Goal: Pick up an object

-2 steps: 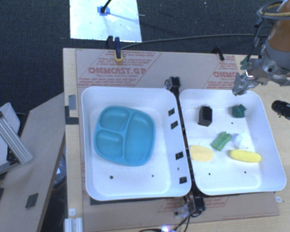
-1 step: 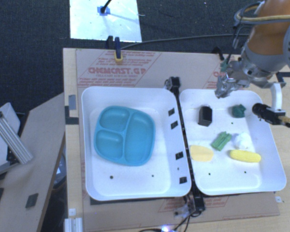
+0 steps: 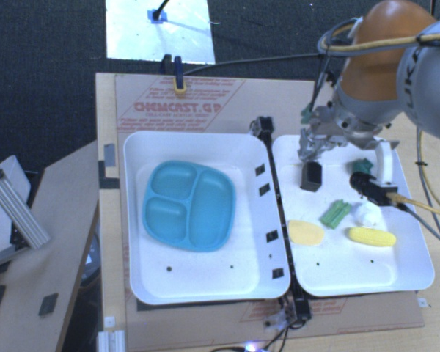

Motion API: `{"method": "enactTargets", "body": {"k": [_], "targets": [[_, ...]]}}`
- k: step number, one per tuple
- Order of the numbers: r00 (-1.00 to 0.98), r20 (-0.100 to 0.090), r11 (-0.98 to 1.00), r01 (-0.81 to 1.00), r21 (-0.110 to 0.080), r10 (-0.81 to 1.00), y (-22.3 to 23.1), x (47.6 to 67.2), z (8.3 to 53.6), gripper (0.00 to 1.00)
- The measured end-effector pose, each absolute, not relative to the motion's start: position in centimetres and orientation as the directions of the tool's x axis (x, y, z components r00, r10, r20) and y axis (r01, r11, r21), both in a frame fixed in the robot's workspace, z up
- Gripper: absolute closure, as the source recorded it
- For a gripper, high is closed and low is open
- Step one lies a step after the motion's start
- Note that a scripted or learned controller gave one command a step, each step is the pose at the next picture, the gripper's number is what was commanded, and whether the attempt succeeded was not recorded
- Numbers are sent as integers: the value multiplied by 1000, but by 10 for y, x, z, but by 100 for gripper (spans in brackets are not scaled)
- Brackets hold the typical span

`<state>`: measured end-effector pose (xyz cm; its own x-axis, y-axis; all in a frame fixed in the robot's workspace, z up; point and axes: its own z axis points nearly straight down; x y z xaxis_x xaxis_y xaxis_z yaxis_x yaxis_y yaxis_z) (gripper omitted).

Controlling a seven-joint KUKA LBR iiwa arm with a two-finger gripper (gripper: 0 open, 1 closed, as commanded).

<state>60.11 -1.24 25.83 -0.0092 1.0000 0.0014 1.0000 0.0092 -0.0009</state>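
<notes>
- Camera view: the gripper [image 3: 310, 173] hangs over the right bin [image 3: 411, 273], near that bin's 11 o'clock corner and close to the divider between the bins. A dark fingertip block shows at its lower end; I cannot tell whether the hand is released or clenched, and nothing is visibly grasped.
- The candidates all lie in the right bin. A pale yellow disc [image 3: 306, 232] sits at about 6 o'clock from the gripper. A green ridged piece [image 3: 336, 213] lies at about 5 o'clock, tilted. A yellow corn-like piece [image 3: 372, 236] and a small white object [image 3: 368, 213] sit further out toward 4 o'clock, just beside one another.
- The left bin [image 3: 147, 284] holds a blue divided plate [image 3: 188, 205], well apart from the gripper at 9 o'clock.
- To do the pick well, my judgement is that the green piece is the best target: it stands apart from the bin walls and looks narrow enough to straddle.
- Cross its short axis, descend straight, and avoid the crowded pair at 4 o'clock, where a neighbour may get nudged.
</notes>
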Motion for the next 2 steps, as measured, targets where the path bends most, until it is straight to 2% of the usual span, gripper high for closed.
{"method": "enactTargets", "body": {"k": [2], "targets": [[-10,2,10,1000,-1,1000,93,557,254,100]]}}
